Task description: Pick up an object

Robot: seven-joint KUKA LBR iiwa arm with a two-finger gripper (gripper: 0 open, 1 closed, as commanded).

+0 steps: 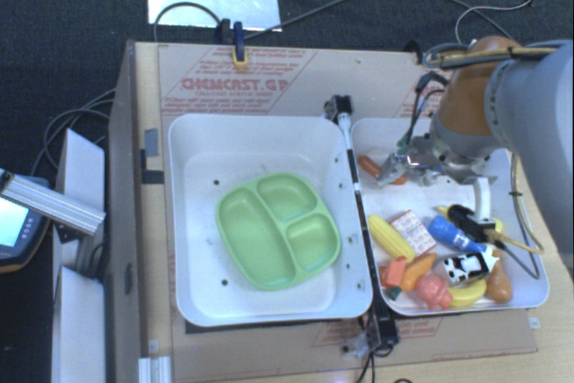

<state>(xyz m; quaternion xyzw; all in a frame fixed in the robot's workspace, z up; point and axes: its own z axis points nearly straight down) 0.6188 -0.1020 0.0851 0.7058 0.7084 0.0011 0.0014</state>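
My gripper hangs low over the far left part of the right bin. A small orange carrot-like toy lies just to its left, close to the bin's wall, and I cannot tell whether the two touch. Toward the near side of the same bin lies a heap of toys: a yellow corn cob, a small red-and-white box, a blue piece, a black-and-white cow-patterned piece, a banana and a pink piece.
The left bin holds a green divided plate. A black-tipped rod runs along the ridge between the bins. The grey arm with its orange band covers the right bin's far right corner. Cables trail across the cardboard behind the bins.
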